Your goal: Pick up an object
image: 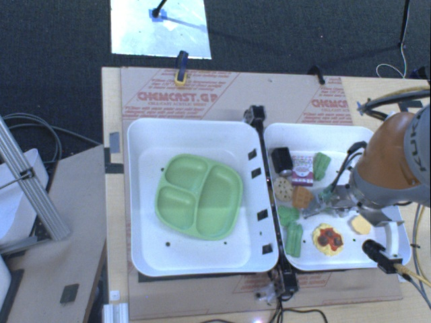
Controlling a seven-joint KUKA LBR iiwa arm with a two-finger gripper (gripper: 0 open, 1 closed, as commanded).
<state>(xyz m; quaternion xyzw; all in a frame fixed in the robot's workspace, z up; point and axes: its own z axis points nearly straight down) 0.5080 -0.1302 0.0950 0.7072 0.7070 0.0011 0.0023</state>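
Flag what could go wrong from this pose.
1. The hand sits low in the right bin among tightly packed toy food, so it may catch two pieces or none.
2. The cookie and orange piece touch; lifting one could drag the other.
3. The pizza piece lies flat, hard to pinch.

Red lettering reading "CHEMCAST G P" is showing on the brown protective sheet (202,89) at the far left, and repeating, partly cut off, far right.
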